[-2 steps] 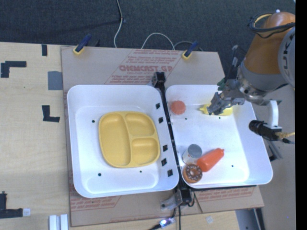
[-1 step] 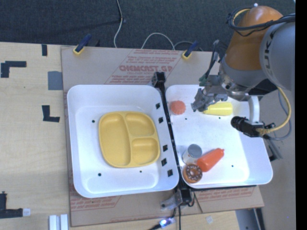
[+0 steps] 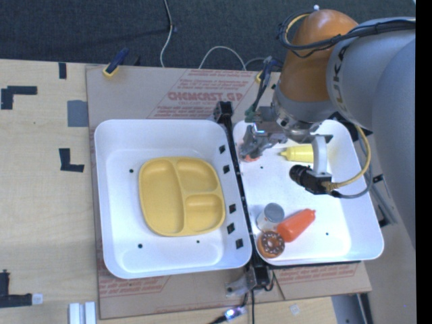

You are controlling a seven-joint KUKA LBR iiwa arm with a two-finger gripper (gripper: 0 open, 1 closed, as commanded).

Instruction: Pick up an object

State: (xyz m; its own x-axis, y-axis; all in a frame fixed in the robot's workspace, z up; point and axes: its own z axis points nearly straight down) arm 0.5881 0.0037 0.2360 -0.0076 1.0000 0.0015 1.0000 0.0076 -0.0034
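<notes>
Desk (image 3: 47, 181), light wood, with cardboard sheet (image 3: 196, 93) under two white bins. Left bin (image 3: 115, 154): one yellow divided plate (image 3: 181, 196), lying flat near centre. Right bin (image 3: 351, 245): orange carrot-shaped item (image 3: 297, 224) near the front, touching a small grey-capped can (image 3: 271, 214); round brown sprinkled doughnut (image 3: 271, 244) just below the can; yellow piece (image 3: 298, 154) near the back, partly behind the arm. Claw (image 3: 254, 142): low at the right bin's back-left corner, over a small reddish object (image 3: 249, 157) by the wall; whether released or clenched cannot be told.
</notes>
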